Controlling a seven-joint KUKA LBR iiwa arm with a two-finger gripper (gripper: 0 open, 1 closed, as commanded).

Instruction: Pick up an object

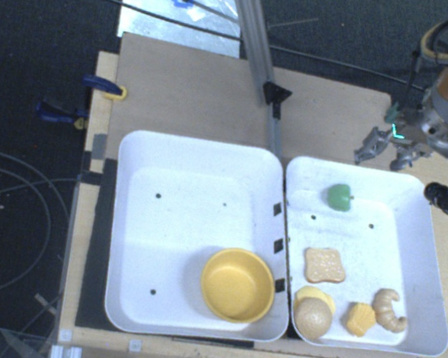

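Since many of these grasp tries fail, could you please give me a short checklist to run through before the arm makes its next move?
1. Claw free of any object: ok, nothing shows between its fingers.
2. Claw over a target: not ok, it hangs past the far rim of the right bin, not above any item.
3. Nearest candidate reachable: ok, the green object sits alone near the far end of that bin.
4. Other items separated: not ok, the round bun, yellow piece and croissant crowd the near edge; the toast lies apart.
5. Yellow bowl upright in the left bin: ok.
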